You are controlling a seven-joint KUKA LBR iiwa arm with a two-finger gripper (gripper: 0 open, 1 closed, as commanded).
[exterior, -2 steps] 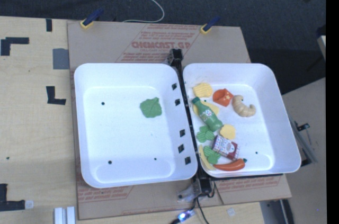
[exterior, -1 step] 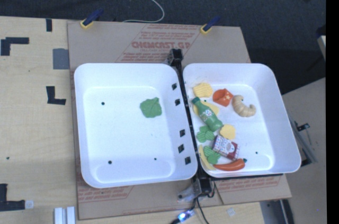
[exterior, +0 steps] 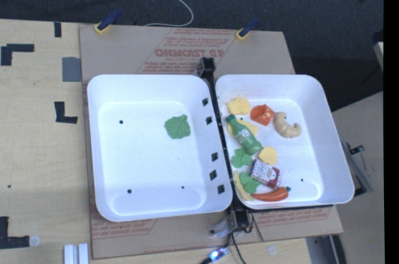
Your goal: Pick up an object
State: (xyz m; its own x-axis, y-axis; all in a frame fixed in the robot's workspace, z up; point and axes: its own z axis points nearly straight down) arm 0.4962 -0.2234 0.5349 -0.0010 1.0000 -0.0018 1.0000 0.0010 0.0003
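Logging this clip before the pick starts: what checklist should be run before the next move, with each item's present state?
1. Left bin holds a lone target: ok, green piece lies apart from all else.
2. Right bin items separated: not ok, bottle, packet and chili crowd together by the divider.
3. Croissant free to grasp: ok, open floor on its right.
4. Bins seated side by side: ok.
5. Jaws ready: cannot tell.
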